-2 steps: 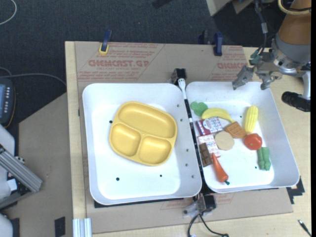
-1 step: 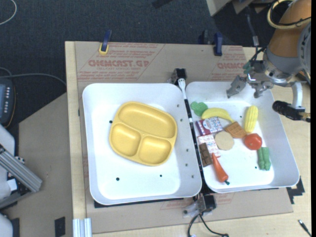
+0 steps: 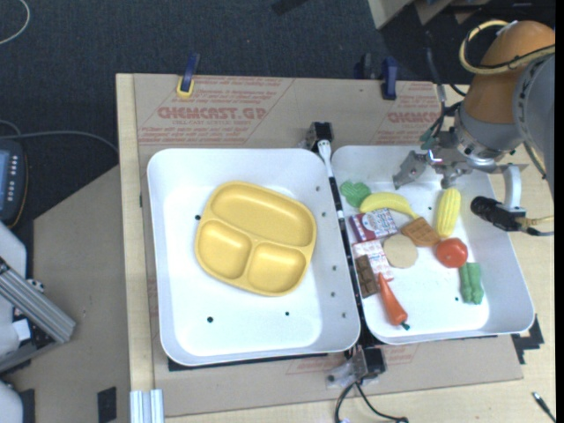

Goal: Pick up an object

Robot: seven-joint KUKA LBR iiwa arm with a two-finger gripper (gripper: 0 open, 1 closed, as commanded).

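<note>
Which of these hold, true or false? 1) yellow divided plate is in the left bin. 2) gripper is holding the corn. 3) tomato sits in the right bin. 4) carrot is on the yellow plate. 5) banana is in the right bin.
1) True: the yellow divided plate lies in the left bin.
2) False: the gripper hangs open above the back of the right bin, with nothing between its fingers; the corn lies in the bin.
3) True: the tomato is in the right bin.
4) False: the carrot lies in the right bin, near its front.
5) True: the banana lies there.
</note>
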